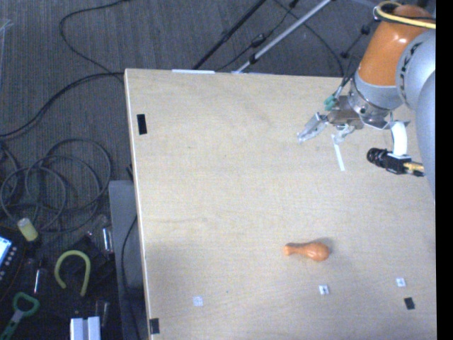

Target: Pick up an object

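A small orange object, pear-shaped with a narrow neck pointing left, lies on the pale wooden bench top toward the lower middle. My gripper hangs at the upper right, below the orange wrist band. Its two thin fingers are spread apart, one pointing left and one pointing down, with nothing between them. The gripper is well above and slightly right of the orange object in the view, far from touching it.
Small black and white markers dot the bench near its left edge and lower right corner. Cables and tools lie on the dark floor to the left, and metal rods cross behind the bench.
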Controlling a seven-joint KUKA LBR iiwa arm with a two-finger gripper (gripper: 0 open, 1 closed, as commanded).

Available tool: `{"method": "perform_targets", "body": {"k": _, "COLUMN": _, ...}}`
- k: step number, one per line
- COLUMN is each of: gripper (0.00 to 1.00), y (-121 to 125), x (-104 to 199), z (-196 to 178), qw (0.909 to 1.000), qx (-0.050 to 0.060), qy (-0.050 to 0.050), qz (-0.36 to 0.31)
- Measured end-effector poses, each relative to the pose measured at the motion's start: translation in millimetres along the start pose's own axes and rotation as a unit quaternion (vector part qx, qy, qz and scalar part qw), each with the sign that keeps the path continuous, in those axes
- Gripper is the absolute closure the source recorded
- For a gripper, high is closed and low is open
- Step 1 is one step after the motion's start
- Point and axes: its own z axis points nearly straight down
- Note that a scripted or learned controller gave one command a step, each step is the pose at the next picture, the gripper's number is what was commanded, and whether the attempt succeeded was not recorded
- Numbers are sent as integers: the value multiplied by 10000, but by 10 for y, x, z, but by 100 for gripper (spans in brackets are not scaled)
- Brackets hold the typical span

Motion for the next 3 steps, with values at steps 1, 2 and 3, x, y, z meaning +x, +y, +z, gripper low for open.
{"method": "perform_targets", "body": {"k": 1, "gripper": 0, "y": -34, "x": -441, "z": 35, "qw": 9999, "qx": 4, "qy": 3, "qz": 136}}
{"method": "perform_targets", "body": {"k": 2, "gripper": 0, "y": -30, "x": -442, "z": -602, "qw": 9994, "qx": -2, "qy": 3, "qz": 336}}
{"method": "perform_targets", "body": {"k": 3, "gripper": 0, "y": -34, "x": -436, "z": 157, "qw": 9994, "qx": 14, "qy": -6, "qz": 349}}
